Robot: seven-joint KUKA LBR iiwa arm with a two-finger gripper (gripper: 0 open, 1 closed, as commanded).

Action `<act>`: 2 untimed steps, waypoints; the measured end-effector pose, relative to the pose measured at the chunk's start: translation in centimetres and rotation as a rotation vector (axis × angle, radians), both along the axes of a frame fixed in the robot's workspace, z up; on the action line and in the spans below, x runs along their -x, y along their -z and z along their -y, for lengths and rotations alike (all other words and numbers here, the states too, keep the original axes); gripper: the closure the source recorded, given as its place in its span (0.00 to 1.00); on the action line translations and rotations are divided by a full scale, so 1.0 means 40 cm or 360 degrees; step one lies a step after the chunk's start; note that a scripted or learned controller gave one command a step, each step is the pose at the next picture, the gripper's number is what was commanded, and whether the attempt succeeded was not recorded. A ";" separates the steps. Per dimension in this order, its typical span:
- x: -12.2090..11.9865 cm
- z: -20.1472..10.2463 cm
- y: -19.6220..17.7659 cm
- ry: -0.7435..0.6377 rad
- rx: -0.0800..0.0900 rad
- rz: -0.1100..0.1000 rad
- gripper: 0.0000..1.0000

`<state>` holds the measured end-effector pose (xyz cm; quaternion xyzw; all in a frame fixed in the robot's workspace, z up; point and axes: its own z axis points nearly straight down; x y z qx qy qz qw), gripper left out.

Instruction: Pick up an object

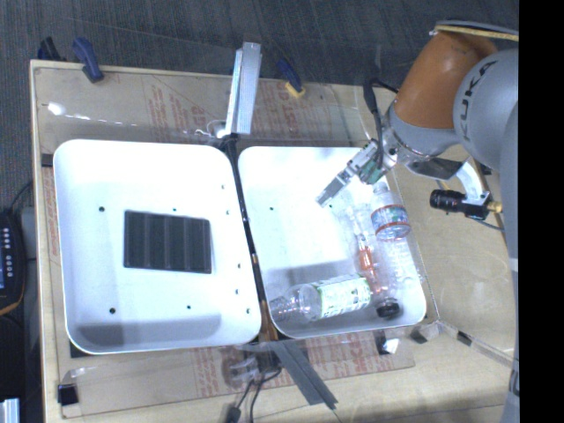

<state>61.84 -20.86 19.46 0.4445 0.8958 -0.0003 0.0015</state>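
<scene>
Probably a lab: clamped bench (pixel 53 95), robot arm (pixel 458 86).

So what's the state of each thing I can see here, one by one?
Gripper: above the right bin, nothing visibly held.
Bottle with green label: lying on its side along the right bin's near wall.
Bottle with blue band: lying along the right bin's far-right side.
Left bin: holds a dark ribbed rectangle, lying flat.
Right bin: holds the bottles.

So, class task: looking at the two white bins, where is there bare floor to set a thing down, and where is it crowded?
Free: the left bin all around its dark ribbed panel, and the right bin in its upper-left part, between the centre divider and the pincer. Crowded: the right bin's near edge and right side, where the lying bottle and the clear bottle sit.
</scene>
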 end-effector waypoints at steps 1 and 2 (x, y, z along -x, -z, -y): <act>0.136 0.006 -0.011 0.0348 -0.0004 -0.0009 0.00; 0.142 0.002 0.009 0.0302 -0.0004 -0.0007 0.00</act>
